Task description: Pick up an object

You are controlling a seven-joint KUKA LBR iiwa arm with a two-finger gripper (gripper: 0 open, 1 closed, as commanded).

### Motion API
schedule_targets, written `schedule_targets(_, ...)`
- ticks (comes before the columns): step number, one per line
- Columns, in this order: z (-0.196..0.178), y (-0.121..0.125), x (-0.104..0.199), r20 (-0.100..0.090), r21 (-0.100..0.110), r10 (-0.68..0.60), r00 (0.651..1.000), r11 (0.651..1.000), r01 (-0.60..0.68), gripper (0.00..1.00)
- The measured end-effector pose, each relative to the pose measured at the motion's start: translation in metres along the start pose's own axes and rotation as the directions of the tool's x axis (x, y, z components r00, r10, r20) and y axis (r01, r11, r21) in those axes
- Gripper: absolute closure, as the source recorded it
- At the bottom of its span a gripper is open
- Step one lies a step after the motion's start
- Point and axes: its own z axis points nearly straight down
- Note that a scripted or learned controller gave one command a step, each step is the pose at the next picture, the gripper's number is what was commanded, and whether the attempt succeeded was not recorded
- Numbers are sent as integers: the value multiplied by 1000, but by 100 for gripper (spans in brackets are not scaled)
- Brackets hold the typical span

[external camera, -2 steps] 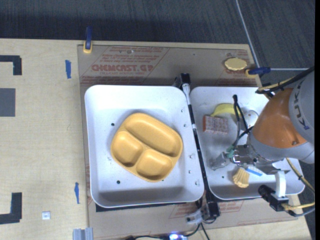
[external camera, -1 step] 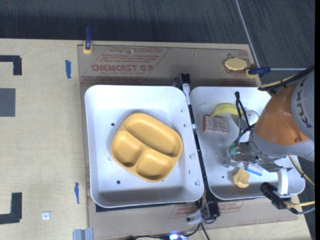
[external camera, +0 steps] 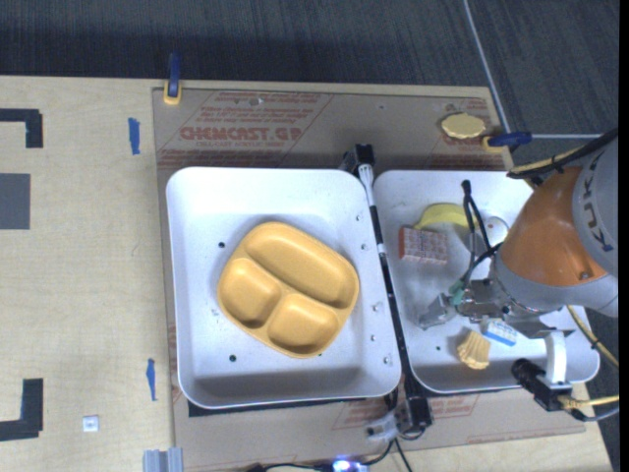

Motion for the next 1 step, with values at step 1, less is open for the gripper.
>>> schedule_targets(1,11,-2,3,-2,7,0,1000,1000,0,0)
